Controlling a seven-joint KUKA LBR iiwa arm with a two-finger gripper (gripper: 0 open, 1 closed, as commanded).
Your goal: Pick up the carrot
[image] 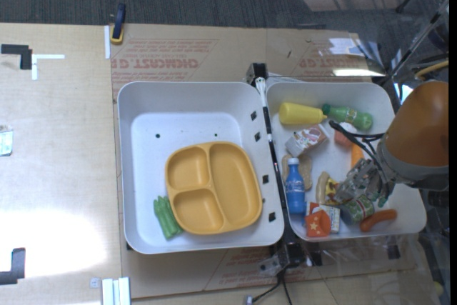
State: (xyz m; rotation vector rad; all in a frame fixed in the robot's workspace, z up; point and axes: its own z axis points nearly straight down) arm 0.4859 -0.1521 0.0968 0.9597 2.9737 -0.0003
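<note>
The carrot (378, 219) lies against the right bin's (407, 228) near rim, beside a can (359, 210). The pincer (363, 181) hovers just above them among crowded items; its finger state cannot be determined. The left bin (136, 153) offers open floor around a yellow tray (213, 186).

The gripper (363, 186) hangs low in the right bin (410, 219), near the carrot (377, 219).

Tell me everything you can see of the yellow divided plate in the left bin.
The yellow plate is a rounded, matte plastic-looking tray with three sections: a tall one along its right side and two smaller ones stacked on its left. It lies flat and upright on the floor of the left bin, toward the near right part, turned slightly. Nothing lies in its sections. A green pea pod lies against its lower left edge.
</note>
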